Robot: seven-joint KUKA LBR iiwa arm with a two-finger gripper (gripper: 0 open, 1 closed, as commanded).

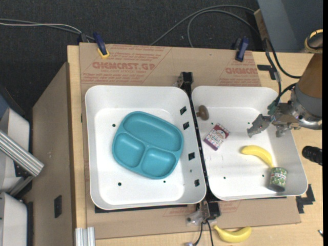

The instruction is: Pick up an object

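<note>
The gripper [267, 123] hung over the right bin [233, 94] with its two grey fingers [256, 126] spread apart and nothing between them, the nearer fingertip poised just above and to the right of the yellow banana [258, 154]. The banana lay on the bin floor, curved, apart from the fingers and untouched. Taking the banana as the mark: a small round container with a green speckled label [278, 178] stood just below and to its right, near the bin's lower right corner; a small purple-and-white packet [216, 137] lay to its left and a little higher; a small brown object [203, 112], too small to identify, sat farther up and left, close to the wall shared by the two bins. Well to the banana's left, the left bin [97, 142] held a teal divided plate [147, 144] with three compartments. A second banana [233, 233] lay outside the bins on the cardboard sheet [128, 60], below and left of the first. The grey arm [307, 104] entered from the banana's upper right.
</note>
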